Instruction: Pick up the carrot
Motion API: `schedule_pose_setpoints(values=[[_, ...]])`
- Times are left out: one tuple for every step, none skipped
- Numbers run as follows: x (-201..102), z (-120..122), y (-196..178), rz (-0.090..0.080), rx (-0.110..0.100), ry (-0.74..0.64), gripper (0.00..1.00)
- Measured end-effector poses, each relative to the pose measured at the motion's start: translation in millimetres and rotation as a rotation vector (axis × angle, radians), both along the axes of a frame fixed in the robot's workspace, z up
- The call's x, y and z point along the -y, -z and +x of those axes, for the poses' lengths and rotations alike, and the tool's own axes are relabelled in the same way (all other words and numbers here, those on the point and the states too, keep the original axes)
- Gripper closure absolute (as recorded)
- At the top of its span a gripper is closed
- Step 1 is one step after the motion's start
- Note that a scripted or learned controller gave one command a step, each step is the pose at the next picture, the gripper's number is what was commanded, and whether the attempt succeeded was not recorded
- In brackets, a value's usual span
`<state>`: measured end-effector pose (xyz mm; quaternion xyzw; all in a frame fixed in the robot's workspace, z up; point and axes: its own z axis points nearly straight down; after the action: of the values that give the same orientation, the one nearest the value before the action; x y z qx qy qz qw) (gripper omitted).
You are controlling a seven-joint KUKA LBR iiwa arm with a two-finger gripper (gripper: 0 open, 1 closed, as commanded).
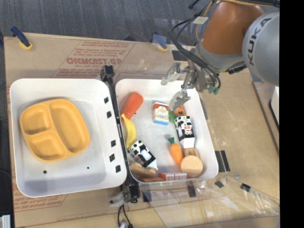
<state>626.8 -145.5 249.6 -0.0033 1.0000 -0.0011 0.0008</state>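
The carrot [175, 153] lies in the right bin [209, 141], near its front wall, with its green top pointing away from that wall. It is just beside a round tan block [191, 166] and close to a black and white carton [185, 129]. The gripper [182, 95] hangs over the back of that bin, well apart from the carrot, and I cannot tell if its fingers are apart or closed.
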Motion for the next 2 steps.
schedule_pose_setpoints(values=[[18.0,-63.2,143.6,0.005,-0.011,-0.072,0.00],[47.8,-126.1,157.3,0.004,-0.001,0.259,0.00]])
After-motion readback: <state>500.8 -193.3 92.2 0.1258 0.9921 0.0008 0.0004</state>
